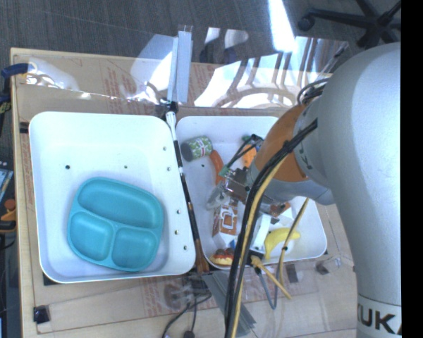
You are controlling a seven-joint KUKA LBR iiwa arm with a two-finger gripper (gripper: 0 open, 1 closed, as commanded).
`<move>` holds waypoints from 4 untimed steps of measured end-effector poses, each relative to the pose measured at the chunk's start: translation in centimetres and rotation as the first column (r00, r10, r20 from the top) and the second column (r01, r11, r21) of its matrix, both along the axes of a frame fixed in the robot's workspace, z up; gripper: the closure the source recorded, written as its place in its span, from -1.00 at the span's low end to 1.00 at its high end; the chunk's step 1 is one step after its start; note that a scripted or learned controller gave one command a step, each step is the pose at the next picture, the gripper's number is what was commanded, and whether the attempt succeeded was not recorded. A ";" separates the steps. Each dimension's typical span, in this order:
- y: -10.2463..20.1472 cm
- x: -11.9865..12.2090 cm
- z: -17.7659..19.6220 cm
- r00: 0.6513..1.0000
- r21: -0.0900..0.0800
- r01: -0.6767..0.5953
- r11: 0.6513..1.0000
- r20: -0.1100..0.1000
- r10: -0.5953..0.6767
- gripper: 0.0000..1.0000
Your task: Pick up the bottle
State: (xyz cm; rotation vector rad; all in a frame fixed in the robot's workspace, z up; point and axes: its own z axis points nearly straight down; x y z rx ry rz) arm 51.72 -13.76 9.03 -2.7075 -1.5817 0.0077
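My arm (352,153) is the biggest thing I see, its grey bulk covering the right side of the bench (92,83), with the orange band (282,153) hanging over the right bin (197,129). The left bin (63,139) comes next; a teal divided plate (115,224) with three compartments lies toward its near edge. In the right bin, clutter gathers at the near edge: an orange-and-white packet (226,220), a yellow banana-like piece (278,239) toward the near right corner, and an orange carrot-like piece (217,162) further in. The gripper (225,187) sits low over the bin's middle, but I cannot tell whether its claw is apart or together. The bottle (197,148) lies on its side near the bin's far left corner, small and stubby, green-grey with a pale end, apart from the gripper.
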 end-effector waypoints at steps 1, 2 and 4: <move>0.1 -3.7 0.3 1.000 -0.002 -0.027 1.000 0.015 0.027 -1.00; 0.1 -3.9 1.2 0.999 -0.001 -0.033 0.999 0.008 0.033 1.00; -4.1 4.0 1.0 1.000 0.000 0.031 1.000 0.001 -0.031 -1.00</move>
